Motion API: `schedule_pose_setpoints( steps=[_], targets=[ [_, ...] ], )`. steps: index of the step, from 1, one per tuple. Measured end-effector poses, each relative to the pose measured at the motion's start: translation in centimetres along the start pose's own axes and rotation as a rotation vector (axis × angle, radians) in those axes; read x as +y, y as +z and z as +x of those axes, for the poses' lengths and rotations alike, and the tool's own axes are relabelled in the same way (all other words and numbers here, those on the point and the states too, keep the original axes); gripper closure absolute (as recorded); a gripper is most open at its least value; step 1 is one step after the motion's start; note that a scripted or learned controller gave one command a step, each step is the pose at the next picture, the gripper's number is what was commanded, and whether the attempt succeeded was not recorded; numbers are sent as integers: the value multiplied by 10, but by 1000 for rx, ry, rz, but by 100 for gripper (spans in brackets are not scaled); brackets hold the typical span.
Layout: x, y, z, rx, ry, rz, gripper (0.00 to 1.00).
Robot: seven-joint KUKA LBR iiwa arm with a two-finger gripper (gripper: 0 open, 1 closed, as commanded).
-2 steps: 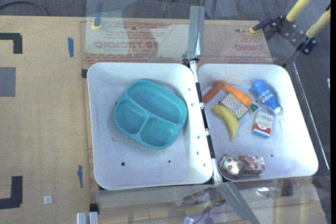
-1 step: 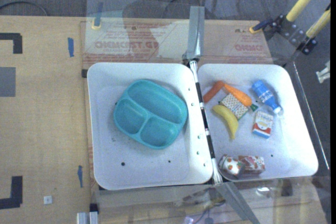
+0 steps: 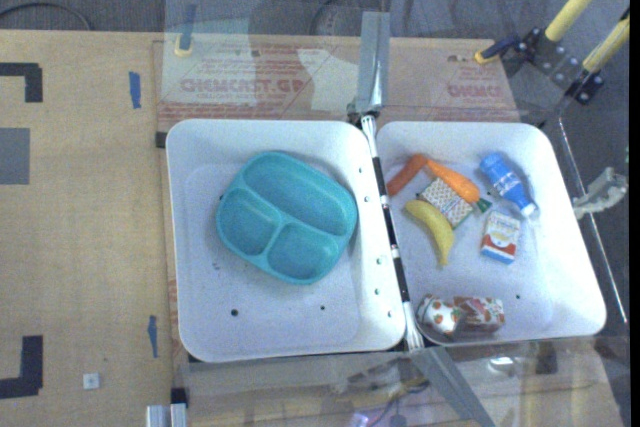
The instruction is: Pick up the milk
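The right bin [image 3: 560,315] is carrying all the loose items. A printed can [image 3: 460,313] is lying on its side against the bin's near edge. Beyond it, the milk [image 3: 501,237] is lying flat toward the right edge, midway up the bin. It is presenting as a small white carton with red printing and is sitting apart from its neighbours, so a descent from above is judged unobstructed. A banana [image 3: 432,227] is lying near the dividing edge, and a patterned packet [image 3: 447,205] is touching it. Two carrots [image 3: 415,173] and a blue bottle [image 3: 505,183] are occupying the far side. The left bin [image 3: 200,315] is holding a teal divided plate [image 3: 288,215]. The gripper's state cannot be told.
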State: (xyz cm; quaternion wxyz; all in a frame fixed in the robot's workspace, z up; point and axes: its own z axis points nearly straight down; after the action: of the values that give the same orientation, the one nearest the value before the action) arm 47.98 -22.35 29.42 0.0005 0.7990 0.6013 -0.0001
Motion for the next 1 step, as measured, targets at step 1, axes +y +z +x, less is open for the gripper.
schedule_pose_setpoints(
  steps=[1],
  targets=[
    [30, -10, 14, -1, -98, -2, 0]
  ],
)
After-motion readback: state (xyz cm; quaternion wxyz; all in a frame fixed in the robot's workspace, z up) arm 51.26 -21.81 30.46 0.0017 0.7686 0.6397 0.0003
